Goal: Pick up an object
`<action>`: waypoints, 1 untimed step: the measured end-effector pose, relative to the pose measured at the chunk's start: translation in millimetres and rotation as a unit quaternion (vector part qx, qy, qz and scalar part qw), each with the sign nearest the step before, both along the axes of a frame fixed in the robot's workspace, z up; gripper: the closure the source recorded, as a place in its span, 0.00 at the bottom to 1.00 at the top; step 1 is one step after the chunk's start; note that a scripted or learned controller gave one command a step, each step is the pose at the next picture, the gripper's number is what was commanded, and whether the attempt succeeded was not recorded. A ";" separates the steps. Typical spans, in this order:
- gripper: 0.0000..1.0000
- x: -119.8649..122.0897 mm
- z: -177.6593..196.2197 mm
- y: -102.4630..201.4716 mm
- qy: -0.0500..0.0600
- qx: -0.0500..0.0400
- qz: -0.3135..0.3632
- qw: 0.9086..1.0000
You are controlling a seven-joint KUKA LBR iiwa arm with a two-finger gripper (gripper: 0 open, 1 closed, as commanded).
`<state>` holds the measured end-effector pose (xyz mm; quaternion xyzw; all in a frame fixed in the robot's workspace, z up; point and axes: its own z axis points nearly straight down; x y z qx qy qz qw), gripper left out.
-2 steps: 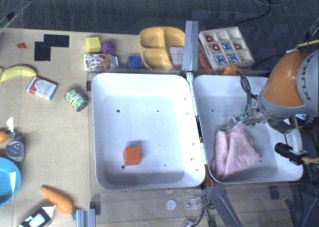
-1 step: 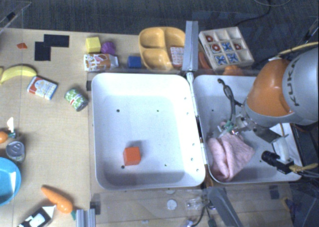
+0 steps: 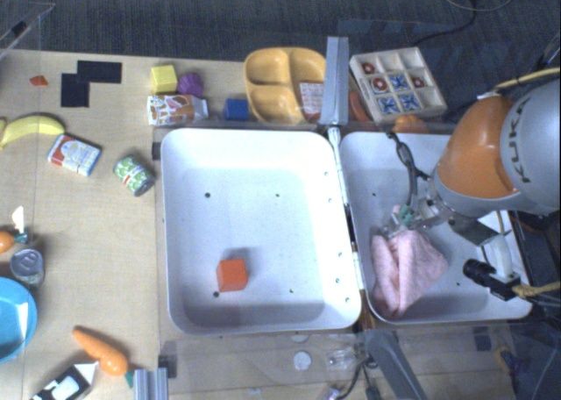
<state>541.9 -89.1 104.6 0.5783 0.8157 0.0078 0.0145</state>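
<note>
Nearest the front edge of the right bin [image 3: 456,306] lies a pink cloth [image 3: 401,268], crumpled into a soft heap against the bin's left wall. We judge it light, limp and easy to pinch: a raised fold near its top would suit best, since flat fabric may slip away under the pads. Just above that heap our gripper [image 3: 410,218] sits at the cloth's upper edge, touching or nearly so; we cannot tell how wide it stands or whether any fabric is caught. In the left bin [image 3: 254,148] an orange block [image 3: 232,275] rests alone, stiff and simple to clamp on its flat sides. Beyond the bins stand a yellow divided dish [image 3: 282,82] and a tic-tac-toe board [image 3: 397,82].
</note>
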 end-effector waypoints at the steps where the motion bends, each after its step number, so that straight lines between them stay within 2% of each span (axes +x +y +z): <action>1: 0.00 0.0 0.0 -0.1 0.000 0.000 0.000 1.000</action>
